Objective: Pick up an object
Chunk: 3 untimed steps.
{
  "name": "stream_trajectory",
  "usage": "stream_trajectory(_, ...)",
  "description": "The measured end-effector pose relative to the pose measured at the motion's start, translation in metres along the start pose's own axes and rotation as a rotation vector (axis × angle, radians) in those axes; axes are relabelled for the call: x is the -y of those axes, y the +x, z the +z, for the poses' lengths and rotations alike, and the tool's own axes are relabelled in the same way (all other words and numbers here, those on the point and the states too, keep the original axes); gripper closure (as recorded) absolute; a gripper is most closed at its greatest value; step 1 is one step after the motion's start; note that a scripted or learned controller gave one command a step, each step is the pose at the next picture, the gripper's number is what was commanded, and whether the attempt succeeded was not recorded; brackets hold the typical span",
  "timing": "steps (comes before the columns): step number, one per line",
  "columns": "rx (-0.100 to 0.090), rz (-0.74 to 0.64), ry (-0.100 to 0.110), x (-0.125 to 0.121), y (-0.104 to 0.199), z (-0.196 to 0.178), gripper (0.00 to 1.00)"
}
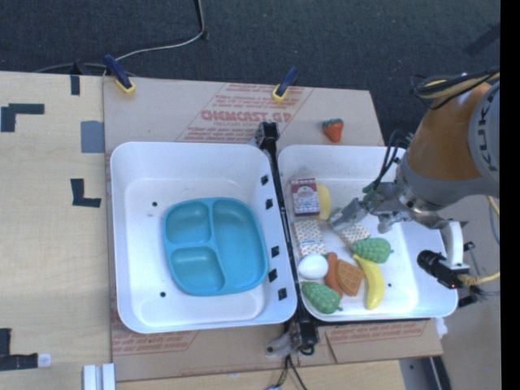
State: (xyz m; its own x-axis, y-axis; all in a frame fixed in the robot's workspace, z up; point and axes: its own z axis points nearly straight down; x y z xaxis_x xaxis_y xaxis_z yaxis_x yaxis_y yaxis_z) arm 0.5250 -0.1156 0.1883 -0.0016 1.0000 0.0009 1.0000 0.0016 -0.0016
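**Arm reaching into the right bin over the toy food**

The grey arm with its orange band [451, 136] is leaning in from 3 o'clock, and its hand [351, 214] is hanging low over the middle of the right bin [406, 299]. Whether the hand is wide or narrow I cannot tell (the tips are blurring into the clutter beneath), and nothing is showing between them.

The right bin is carrying all the toy food. A small red and white carton [305, 196] is lying near the bin's 10 o'clock corner, with a pale yellow piece [324, 201] touching it on the 3 o'clock side. Just at 6 o'clock of the carton, a checkered cracker [309, 236] is lying flat, and a white egg [313, 266] is sitting below that. A green bumpy piece [322, 297] is resting at the bin's 7 o'clock corner. Beside the egg, toward 3 o'clock, an orange carrot [333, 273] and a brown waffle [350, 276] are touching, and a yellow banana [372, 279] is curving alongside them. Another green bumpy fruit [373, 249] is lying just at 5 o'clock of the hand.

The left bin [130, 218] is holding a blue divided tray [215, 245] with 3 compartments. On the surface [49, 218], a toy strawberry [332, 129] is lying outside the bins, at 12 o'clock of the right bin.
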Motion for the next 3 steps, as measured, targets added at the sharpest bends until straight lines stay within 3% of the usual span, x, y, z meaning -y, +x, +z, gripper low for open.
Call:
stream_trajectory(1, 0.0, 0.0, -0.002, 0.012, -0.027, 0.081, 0.0)
stream_trajectory(2, 0.003, 0.0, -0.007, -0.053, 0.005, 0.102, 0.0)
stream_trajectory(3, 0.002, 0.002, -0.005, 0.026, 0.01, 0.102, 0.0)
